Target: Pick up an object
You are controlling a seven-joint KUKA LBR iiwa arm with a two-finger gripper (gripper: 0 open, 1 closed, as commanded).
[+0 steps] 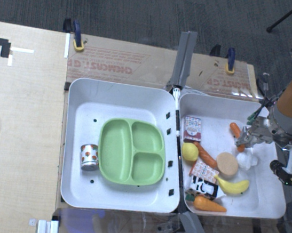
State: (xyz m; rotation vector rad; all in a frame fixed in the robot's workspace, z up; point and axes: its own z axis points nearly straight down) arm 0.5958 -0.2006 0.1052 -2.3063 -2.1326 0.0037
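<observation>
Gripper [246, 139], finger state not discernible, poised over right bin [272, 212] directly above small orange carrot [235, 131] lying near far wall, long axis running diagonally toward lower right.

In the left white bin [74, 130] lie a pale green divided plate [131, 151] and a small can [89, 157] with red spots on white. The right white bin [262, 208] holds a yellow banana [233, 186], a yellow lemon [189, 151], orange carrots [209, 204], a tan round block [227, 164] and a red-and-white carton [192, 128].
</observation>
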